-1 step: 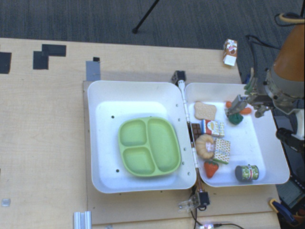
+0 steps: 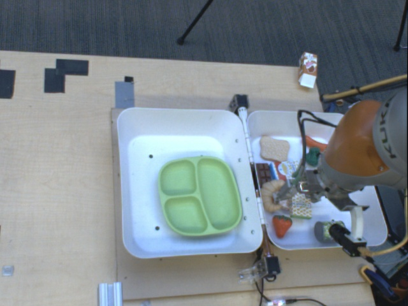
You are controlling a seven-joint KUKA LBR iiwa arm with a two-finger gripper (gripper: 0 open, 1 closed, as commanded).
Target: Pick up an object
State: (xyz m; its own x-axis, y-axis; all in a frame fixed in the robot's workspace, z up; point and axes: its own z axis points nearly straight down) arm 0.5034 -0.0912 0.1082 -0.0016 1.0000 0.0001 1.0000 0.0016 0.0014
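My gripper reaches down into the right bin, among a cluster of small food items. A tan bread slice lies at the back of that bin. A beige lumpy item sits right beside the gripper, touching or nearly touching it. A strawberry lies near the bin's front wall. A small patterned packet lies just under the wrist. The arm's orange band hides the bin's right part.
The left bin bears a green three-section plate. A dark chocolate-like bar lies by the divider. A dark can rests at the right bin's front. A small carton stands on the bench behind the bins.
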